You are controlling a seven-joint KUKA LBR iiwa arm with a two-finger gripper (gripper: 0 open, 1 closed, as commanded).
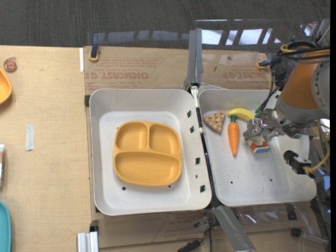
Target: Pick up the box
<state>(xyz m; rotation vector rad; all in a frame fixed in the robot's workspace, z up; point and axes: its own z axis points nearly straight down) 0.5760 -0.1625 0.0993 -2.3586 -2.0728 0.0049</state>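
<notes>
The box [261, 148] is small, with red, white and blue sides, and lies in the right bin [262, 188] just right of the carrot. My gripper [255, 134] hangs directly over the box's upper left part and hides some of it. The grey arm with its orange band [304, 85] reaches in from the right edge of the view. I cannot make out whether the box is touched or held.
A carrot [233, 137], a yellow banana [241, 114] and a pizza slice [214, 122] lie close to the left of the gripper. The left bin [105, 193] holds an orange divided plate [147, 153]. Black cables hang near the right bin's right rim.
</notes>
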